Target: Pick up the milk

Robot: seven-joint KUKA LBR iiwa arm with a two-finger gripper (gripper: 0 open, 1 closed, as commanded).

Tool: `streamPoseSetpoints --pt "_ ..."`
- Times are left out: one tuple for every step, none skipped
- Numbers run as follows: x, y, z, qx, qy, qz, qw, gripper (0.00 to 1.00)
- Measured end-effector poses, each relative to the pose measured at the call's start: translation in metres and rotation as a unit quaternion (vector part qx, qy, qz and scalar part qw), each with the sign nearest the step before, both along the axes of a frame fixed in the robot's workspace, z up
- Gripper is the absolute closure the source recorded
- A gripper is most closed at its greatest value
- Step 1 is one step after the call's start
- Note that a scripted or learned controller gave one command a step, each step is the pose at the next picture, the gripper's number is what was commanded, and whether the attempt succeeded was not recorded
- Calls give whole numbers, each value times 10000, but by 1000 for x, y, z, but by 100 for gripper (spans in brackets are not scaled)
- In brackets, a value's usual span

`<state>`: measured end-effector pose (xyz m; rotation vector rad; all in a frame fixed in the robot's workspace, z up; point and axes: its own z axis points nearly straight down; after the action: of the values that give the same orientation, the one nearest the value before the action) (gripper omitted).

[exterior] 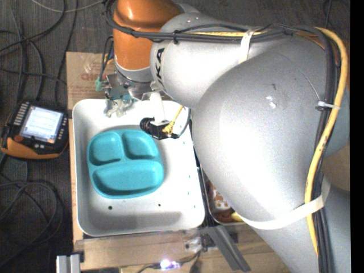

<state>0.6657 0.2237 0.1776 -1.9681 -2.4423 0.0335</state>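
You are, by my judgement, at the searching or approach step, and no grasp is made yet. The claw hangs over the far corner of the left bin, near the teal divided plate but apart from it. Whether the claw is released or clenched I cannot tell from this slant, so please do not count anything as held. Where the milk lies I also cannot tell: the thick grey arm covers nearly all of the right bin, of which a narrow strip with something brownish is visible. The next move calls, I think, for first finding the milk, then bringing the claw straight above it and lowering with care for the bin walls. The white bins stand on a brown counter. Around it the room is a dark floor with loose cables, and a control pendant with a lit screen lies at the left.
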Motion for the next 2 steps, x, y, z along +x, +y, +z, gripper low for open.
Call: streamPoseSetpoints --pt "1 -2 -1 29 -42 72 10000 100" --pt "-65 -3 51 42 -30 -267 9996 100"
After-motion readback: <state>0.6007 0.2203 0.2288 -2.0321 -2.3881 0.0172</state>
